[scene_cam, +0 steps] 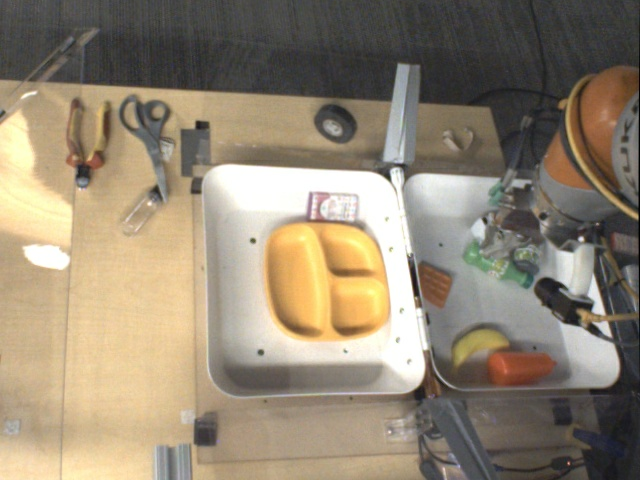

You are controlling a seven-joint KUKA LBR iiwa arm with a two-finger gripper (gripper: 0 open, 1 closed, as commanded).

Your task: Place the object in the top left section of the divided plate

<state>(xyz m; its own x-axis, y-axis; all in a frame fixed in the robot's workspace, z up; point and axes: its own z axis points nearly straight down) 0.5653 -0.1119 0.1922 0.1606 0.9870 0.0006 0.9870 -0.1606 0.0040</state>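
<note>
Hovering over a green packet [497, 264], the gripper [512, 230] sits cluttered; whether it is apart or together, I cannot tell. Grabbing could miss, leaving the yellow divided plate [326, 278] far left unfilled

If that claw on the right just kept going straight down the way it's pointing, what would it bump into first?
Most likely the green object in the right bin: the gripper hangs right over it, pointing down. How far above it sits is hard to judge from this slanted view.
</note>
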